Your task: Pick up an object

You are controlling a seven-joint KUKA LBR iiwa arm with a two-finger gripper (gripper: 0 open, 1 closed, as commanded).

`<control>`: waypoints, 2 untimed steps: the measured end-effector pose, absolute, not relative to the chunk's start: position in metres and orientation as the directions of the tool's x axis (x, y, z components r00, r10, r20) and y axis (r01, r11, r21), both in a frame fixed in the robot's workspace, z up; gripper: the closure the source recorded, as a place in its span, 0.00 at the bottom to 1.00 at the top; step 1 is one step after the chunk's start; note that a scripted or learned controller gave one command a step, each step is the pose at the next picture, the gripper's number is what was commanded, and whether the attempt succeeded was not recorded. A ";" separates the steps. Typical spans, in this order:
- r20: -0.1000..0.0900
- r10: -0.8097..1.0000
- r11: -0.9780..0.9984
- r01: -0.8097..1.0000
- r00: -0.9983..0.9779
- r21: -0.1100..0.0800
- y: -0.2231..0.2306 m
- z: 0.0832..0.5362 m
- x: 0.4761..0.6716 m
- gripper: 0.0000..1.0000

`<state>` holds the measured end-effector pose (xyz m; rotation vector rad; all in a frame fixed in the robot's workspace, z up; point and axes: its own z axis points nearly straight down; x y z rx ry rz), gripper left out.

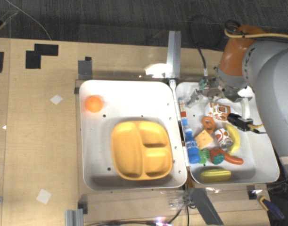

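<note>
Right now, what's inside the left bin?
The left bin holds a yellow divided tray with nothing visible in its compartments, and a small orange ball near the far left corner. Whatever lies under the tray is covered.

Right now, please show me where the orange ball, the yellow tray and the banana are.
Orange ball [93,103]: camera view, middle of the ball.
Yellow tray [127,149]: camera view, floor of its large left compartment.
Banana [234,140]: camera view, middle of its curved body.

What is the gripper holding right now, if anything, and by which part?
It cannot be told. The gripper sits low over the back of the right bin, above the pile of toy food, with nothing visibly between its fingers.
</note>
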<state>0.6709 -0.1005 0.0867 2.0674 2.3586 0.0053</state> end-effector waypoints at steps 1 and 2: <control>-0.006 0.990 0.139 0.990 -0.139 0.015 -0.100 0.101 0.674 1.00; -0.001 0.978 -0.210 0.978 0.210 0.009 -0.145 0.213 0.645 1.00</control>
